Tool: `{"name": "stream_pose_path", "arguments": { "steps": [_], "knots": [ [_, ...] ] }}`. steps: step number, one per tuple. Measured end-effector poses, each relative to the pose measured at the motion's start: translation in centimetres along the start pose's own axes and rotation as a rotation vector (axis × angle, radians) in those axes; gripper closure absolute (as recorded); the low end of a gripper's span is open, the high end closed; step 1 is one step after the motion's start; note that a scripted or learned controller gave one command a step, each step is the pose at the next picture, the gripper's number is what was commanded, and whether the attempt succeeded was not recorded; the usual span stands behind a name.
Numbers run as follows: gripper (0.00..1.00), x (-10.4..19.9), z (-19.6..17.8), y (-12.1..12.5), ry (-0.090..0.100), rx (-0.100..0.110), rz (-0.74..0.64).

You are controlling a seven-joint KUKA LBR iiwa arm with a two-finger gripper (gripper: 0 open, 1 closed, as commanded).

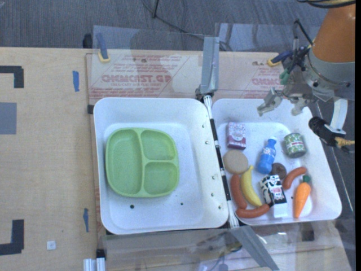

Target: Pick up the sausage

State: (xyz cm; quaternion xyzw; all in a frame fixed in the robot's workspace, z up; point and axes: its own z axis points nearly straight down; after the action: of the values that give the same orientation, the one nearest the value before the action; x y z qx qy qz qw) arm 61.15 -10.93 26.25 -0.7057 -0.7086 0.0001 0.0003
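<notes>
A divided plate lies in the left bin; the toy foods crowd the right bin.

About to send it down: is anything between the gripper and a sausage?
Partly. The gripper hangs over the right bin's far rim. The nearest sausage has open top access, but the green can sits just beyond it and the carrot lies alongside.

Light even, bright, overhead. My bins glare white, nearly blown out; shadows short and soft. Clear plastic at 6 o'clock throws hazy reflections. Focus mildly soft throughout; grain in carpet at 12.
</notes>
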Motion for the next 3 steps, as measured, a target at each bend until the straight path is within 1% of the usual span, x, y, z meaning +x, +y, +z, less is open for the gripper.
{"name": "stream_pose_path", "arguments": {
  "steps": [1, 2, 3],
  "knots": [
    [0.00, 1.2, 9.6, -1.0, 0.000, 0.001, 0.155],
    [0.00, -1.3, 16.4, -7.7, 0.000, 0.000, 0.127],
    [0.00, -5.4, 14.7, -8.4, -0.001, -0.002, 0.093]
  ]
}}
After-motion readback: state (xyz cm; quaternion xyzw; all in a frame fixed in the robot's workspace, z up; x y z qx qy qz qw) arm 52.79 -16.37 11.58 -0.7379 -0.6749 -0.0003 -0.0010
